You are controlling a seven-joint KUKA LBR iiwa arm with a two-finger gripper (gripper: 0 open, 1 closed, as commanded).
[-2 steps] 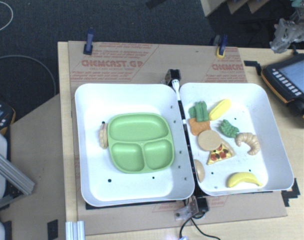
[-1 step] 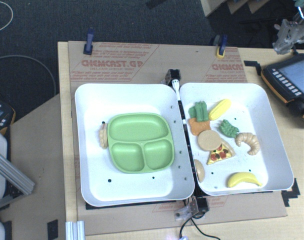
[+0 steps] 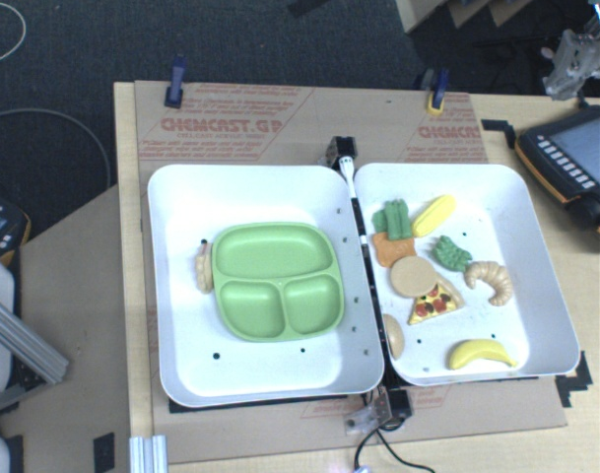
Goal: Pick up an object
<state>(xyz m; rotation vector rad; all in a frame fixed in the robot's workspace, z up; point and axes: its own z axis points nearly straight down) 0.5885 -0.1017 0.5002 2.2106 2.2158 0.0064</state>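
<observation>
Single fixed camera, mounted above light wooden worktop (image 3: 83, 254), looking down at slant. Moderate distance: both shallow white plastic bins (image 3: 171, 264) fit whole, side by side at frame centre, left bin slightly larger in view. Far worktop edge toward top, dark carpeted floor (image 3: 102, 18) beyond. Near edge at bottom, cropped.

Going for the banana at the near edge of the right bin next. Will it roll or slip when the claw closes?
The banana looks like smooth moulded plastic, so probably stiff, light and a bit slippery. It lies flat on its curve, so it should pivot or slide rather than roll. It sits close to the right bin near wall, which may crowd the claw.
</observation>
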